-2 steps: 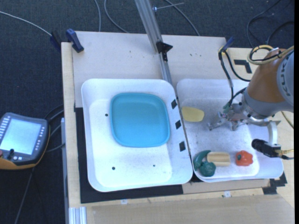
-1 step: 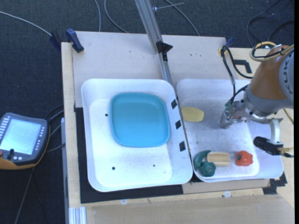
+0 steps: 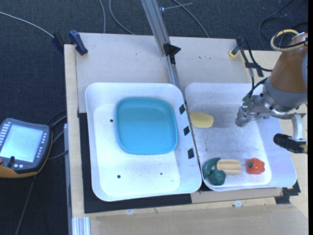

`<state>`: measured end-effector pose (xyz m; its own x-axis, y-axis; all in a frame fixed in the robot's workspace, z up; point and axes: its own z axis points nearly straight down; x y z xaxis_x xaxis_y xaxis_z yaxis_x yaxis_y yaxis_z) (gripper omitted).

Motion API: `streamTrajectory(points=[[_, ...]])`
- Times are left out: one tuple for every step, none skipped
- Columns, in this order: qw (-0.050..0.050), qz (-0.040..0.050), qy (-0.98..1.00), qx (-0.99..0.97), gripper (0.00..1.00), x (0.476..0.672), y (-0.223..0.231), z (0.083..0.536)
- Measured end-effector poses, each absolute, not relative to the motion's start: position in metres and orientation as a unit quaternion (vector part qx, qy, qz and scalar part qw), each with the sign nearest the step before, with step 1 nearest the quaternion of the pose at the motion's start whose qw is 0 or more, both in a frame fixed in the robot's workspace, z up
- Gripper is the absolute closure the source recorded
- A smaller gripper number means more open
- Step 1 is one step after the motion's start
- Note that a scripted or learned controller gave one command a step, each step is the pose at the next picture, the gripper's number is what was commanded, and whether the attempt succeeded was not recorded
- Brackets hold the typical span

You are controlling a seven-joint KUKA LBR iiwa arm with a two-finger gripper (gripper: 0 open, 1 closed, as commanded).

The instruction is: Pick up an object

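My gripper (image 3: 242, 120) hangs over the right bin (image 3: 230, 141), near its upper right part, pointing down at the bin floor. A yellow lemon-shaped object (image 3: 201, 120) lies to its left near the bins' divider. Along the bin's front edge lie a green vegetable (image 3: 214, 172), a tan cylinder (image 3: 228, 167) and a red tomato-like object (image 3: 255, 166). Nothing shows between the gripper's tips.
The left bin (image 3: 102, 175) holds a blue square plate (image 3: 146, 125). A metal pole (image 3: 156, 21) slants down to the divider between the bins. A teach pendant (image 3: 22, 146) lies left of the bench. Cables trail on the floor behind.
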<state>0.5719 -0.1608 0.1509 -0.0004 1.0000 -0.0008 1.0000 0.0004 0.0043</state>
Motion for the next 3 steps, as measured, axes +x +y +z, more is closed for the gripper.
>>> streamTrajectory(points=[[0.002,0.0014,0.707,0.707,1.0,0.57,-0.153,0.197],[0.002,0.0014,0.707,0.707,1.0,0.576,-0.155,0.241],[0.0,0.0004,0.709,0.706,1.0,0.591,-0.106,0.23]])
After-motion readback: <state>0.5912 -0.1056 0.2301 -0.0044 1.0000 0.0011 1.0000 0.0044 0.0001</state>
